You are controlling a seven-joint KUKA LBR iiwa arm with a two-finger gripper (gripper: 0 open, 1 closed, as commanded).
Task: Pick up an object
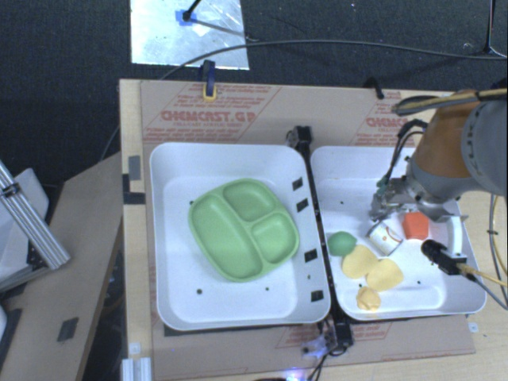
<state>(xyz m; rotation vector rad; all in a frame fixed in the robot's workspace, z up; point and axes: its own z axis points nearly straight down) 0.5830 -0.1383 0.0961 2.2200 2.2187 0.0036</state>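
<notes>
The camera view showed the pincer (386, 206) low in the right white bin (349, 173); I cannot tell how it stood. Near it lay a small white cup (384, 237), an orange block (416, 226), a green ball (342, 243) and yellow pieces (371, 264). A green divided plastic plate (243, 228) lay in the left white bin (178, 236).

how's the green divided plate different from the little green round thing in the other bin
The pale green divided plastic plate is far larger than the small darker green round object. The plate is flat with three compartments and lies alone in the left white bin; the round object is a plain lump in the right white bin, close beside yellow pieces. Both are green.
</notes>
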